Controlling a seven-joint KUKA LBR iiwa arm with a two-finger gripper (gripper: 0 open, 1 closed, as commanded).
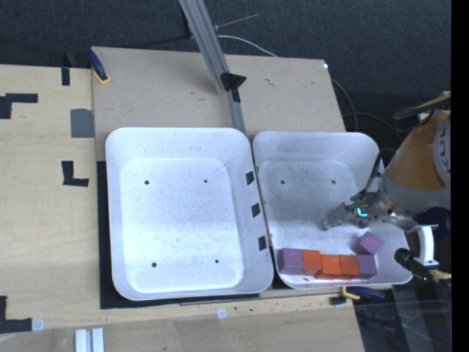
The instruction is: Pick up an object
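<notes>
Right bin [308,156], tool [333,220] mid-floor, blocks [330,262] along near wall

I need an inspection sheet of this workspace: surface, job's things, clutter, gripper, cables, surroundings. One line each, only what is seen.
Surface: wooden bench bearing a left bin and a right bin, both white, side by side.
Job's things: purple and orange blocks in a row along the right bin's near wall; one purple block tilted just above the row's right end.
Clutter: black tape marks and a grey patch on the bench.
Gripper: gripper low inside the right bin, apart from the blocks; nothing seen between the fingers.
Cables: thin white cable behind the bins.
Surroundings: grey metal pole slanting over the bench; dark floor beyond.
</notes>
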